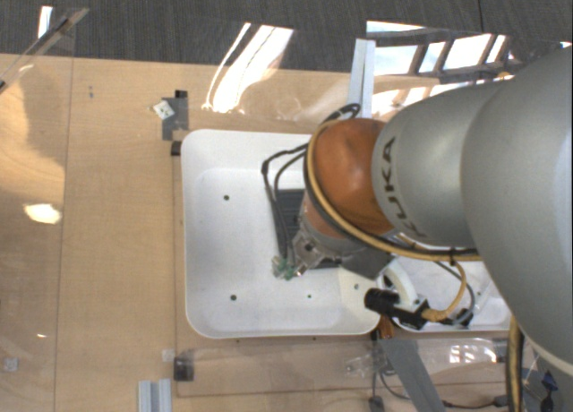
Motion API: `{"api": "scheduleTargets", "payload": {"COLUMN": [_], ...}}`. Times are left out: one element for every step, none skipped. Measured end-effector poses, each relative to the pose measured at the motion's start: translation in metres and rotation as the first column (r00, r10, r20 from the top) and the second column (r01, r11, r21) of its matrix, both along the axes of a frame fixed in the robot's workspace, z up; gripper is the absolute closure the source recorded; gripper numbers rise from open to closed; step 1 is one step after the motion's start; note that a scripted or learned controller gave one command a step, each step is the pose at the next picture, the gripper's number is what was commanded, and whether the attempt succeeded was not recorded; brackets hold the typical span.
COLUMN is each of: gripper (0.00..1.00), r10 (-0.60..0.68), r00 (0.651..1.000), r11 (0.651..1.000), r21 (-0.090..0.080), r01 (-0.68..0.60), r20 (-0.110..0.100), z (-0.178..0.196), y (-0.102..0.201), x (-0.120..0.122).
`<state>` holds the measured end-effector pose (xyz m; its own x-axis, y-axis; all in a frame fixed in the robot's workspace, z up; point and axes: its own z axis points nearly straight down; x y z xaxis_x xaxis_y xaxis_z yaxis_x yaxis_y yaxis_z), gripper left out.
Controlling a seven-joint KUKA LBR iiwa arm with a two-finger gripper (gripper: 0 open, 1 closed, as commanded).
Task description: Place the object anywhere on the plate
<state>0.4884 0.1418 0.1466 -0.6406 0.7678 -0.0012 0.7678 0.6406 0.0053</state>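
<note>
The grey KUKA arm [474,159] with its orange band [345,177] covers the right of the bench [98,222] and reaches over the left white bin [224,258]. Its gripper [288,267] sits low near the bin's floor, around something small and greenish [283,270]; too blurred to identify.

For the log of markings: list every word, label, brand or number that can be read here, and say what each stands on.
"KUKA": black letters running down the grey arm, beside its orange band.
Small white tag on the bench near the white bin's far left corner: too small to read.
No other text can be read.
</note>
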Motion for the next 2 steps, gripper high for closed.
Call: {"api": "scheduleTargets", "payload": {"gripper": [1.00, 1.00], "r10": [-0.034, 0.773], "r00": [0.999, 0.635], "r11": [0.999, 0.635], "r21": [0.001, -0.009], "r01": [0.034, -0.773], "r20": [0.001, 0.011], "z": [0.064, -0.054], "y": [0.082, 0.076], "x": [0.014, 0.050]}}
